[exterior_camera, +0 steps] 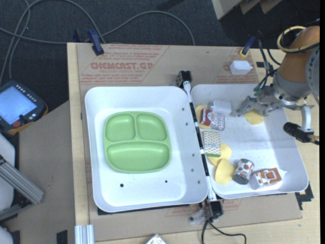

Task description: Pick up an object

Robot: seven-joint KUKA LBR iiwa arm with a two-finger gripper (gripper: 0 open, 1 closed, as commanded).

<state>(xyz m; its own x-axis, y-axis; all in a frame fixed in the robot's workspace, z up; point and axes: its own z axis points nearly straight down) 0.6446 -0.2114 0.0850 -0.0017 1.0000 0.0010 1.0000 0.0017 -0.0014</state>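
On the far left, beside the worktop (152, 60), stands a handheld screen unit (18, 108) with an orange edge. On the worktop the left bin (96, 187) carries a green divided plate (137, 141) with three compartments; it lies flat near the middle of the bin. A blue clamp (95, 40) sits at the upper left corner of the worktop.

The right bin (274, 146) touches the left one along their shared edge. Along its left side lie a red and white packet (212, 119), and under it a patterned card (212, 143). Lower in the bin there is a yellow piece (224, 171), then a small can (244, 171) lying on its side, and just beside it an orange and white box (267, 177).

In the upper part of the right bin the claw (252, 105) is low over the floor of the bin. Just beside its tips lies a yellow object (254, 118). I cannot tell how far the claw is open, nor whether it has hold of anything. The grey arm (299, 60) with the orange band comes in from the right.
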